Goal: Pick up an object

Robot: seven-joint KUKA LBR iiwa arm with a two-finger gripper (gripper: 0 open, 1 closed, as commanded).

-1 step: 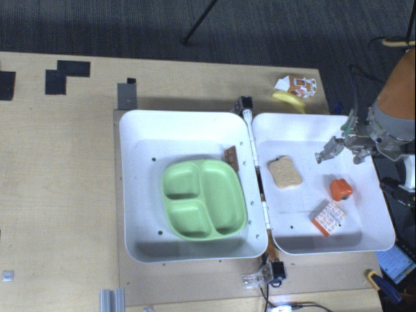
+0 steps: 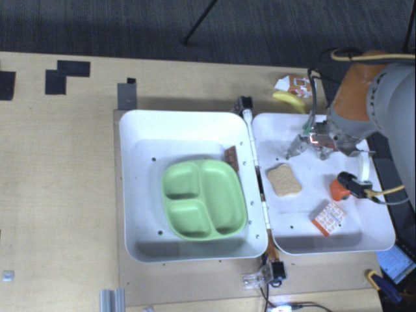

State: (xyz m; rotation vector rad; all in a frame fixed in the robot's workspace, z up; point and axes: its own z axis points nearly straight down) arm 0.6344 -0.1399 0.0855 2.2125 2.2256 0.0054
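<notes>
- The gripper (image 2: 311,142) is above the back part of the right bin (image 2: 383,236); its two fingers are spread wide, with nothing between them.
- In the right bin lie a tan bread slice (image 2: 284,179), an orange object (image 2: 340,188) and a small orange-white packet (image 2: 329,217), each apart from the others.
- The bread slice lies near the gripper, toward the front.
- The left bin (image 2: 140,174) holds a green divided plate (image 2: 203,198).
- Both bins stand on the desk (image 2: 58,207).

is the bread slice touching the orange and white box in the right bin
Apart. The camera view shows bare white bin floor between the bread slice and the orange and white box.
</notes>
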